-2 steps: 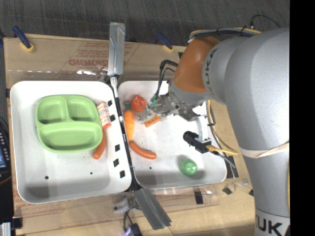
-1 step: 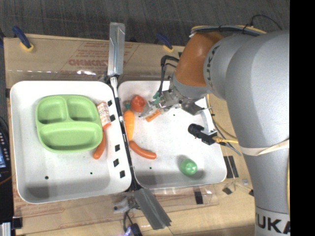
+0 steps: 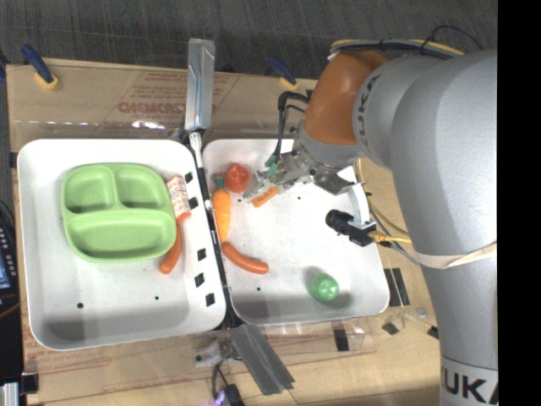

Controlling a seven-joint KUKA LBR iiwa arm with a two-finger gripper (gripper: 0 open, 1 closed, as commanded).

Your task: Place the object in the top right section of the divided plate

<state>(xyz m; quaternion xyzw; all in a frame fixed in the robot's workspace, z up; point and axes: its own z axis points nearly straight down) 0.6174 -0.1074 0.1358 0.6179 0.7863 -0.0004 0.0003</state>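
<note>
Gripper (image 3: pixel 269 186) low in right bin (image 3: pixel 372 260), clamped on small orange piece (image 3: pixel 263 197).

Dark carpet (image 3: pixel 127 11) (ribbed), cardboard-topped bench (image 3: pixel 101 91)

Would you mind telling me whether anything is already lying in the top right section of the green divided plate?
No, the green divided plate shows bare compartments, and the nearest items lie beside it on the left bin's floor.

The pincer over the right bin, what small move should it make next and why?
Probably lift a little straight up. The pincer sits low in the right white bin with a small orange piece at its tip, while the green divided plastic plate lies in the left white bin, across the bin walls.
</note>
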